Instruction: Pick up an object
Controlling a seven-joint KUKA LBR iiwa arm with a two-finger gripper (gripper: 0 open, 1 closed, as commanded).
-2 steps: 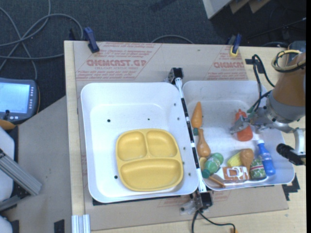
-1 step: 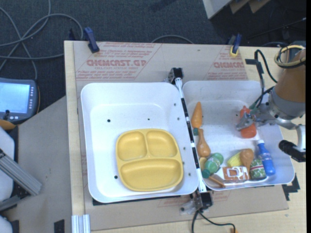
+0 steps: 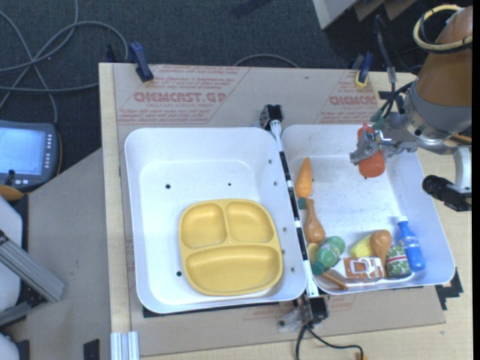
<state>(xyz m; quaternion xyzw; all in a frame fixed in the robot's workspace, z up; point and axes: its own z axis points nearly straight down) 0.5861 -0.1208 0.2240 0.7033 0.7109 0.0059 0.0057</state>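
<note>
Where the bare board shows above the two bins, red print reading "CHEMCAST GP" (image 3: 180, 96) runs across it, and part of the same print repeats at the upper right near a blue clamp (image 3: 364, 68). A second blue clamp (image 3: 139, 61) grips the board's upper left edge.

At the right of the frame the grey two-finger gripper (image 3: 370, 153) hangs over the upper part of the right-hand shallow white bin (image 3: 427, 201), with a small round orange-red object (image 3: 372, 165) at its fingertips. The fingers seem closed on that object, though the view is too coarse to be sure it sits between them rather than just below.

Lower in the same bin a cluster lies along the near wall: an orange carrot-shaped toy (image 3: 303, 178) by the dividing wall, a tan pear-shaped piece (image 3: 313, 227) below it, a green rounded item (image 3: 328, 250), a yellow piece (image 3: 362, 246), a blue bottle with a white cap (image 3: 409, 246), and a flat packet with orange and white lettering (image 3: 363, 268) that is too small to read.

The left-hand shallow white bin (image 3: 150, 171) holds a yellow plastic plate with three compartments (image 3: 229, 246). A small lit screen (image 3: 26, 152) sits at the left edge of the frame, off the bench, beside grey cables (image 3: 45, 40) on the dark floor.
</note>
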